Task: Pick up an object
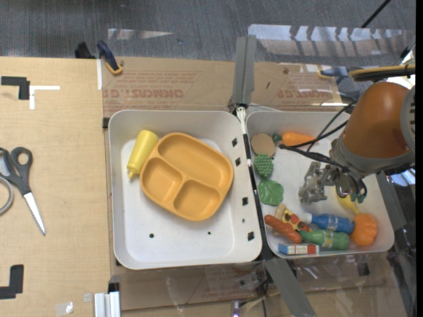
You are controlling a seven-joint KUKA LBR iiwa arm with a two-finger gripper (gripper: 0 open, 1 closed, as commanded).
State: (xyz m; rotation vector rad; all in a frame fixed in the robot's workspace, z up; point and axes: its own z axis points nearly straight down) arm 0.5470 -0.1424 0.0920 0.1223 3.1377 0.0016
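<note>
Gripper [312,189] hangs over the right bin [383,243], fingers pointing down w/ nothing between them; can't tell if spread or pressed together. Toys lie around it: carrot [297,138] above, green leaf piece [270,192] to its left, blue bottle [332,222], green bottle [328,240] and orange pumpkin [365,228] just below. Left bin [125,243] holds a yellow divided tray [187,175] and yellow bottle [141,152]. Bench has scissors [25,183] at left; grey carpet beyond. A yellow item under the wrist is mostly hidden.

My tabletop [56,177] is pale wood. Scissors [23,183] lie at its nine o'clock edge. At centre sits the left white bin [125,243], touching the right white bin [386,243] at three o'clock. Cardboard [172,88] lies at twelve o'clock.
</note>
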